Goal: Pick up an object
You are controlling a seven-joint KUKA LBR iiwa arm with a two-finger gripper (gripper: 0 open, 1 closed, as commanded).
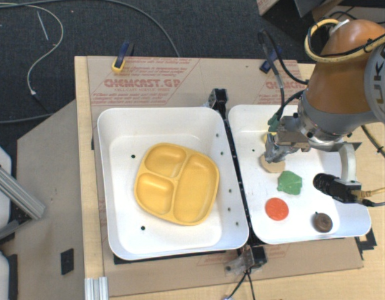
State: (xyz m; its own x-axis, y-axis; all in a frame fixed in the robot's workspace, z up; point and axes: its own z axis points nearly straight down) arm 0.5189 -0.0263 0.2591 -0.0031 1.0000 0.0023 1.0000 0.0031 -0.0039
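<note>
My gripper (275, 152) is low in the right bin (255, 127), near its left middle, directly over a small tan object (270, 164) whose lower edge peeks out beneath it. A green lumpy piece (290, 182) lies just to the gripper's lower right. A red disc (277, 209) sits nearer the front of this bin. At the front right corner lies a small brown round object (322, 221). The arm's grey and orange body hides the back right part of the bin.
The left bin (114, 136) holds a yellow divided plate (177, 183) at its middle. A black divider with clips (218, 97) runs between the two bins. Cardboard (149, 80) lies under both bins, with cables on the dark floor behind.
</note>
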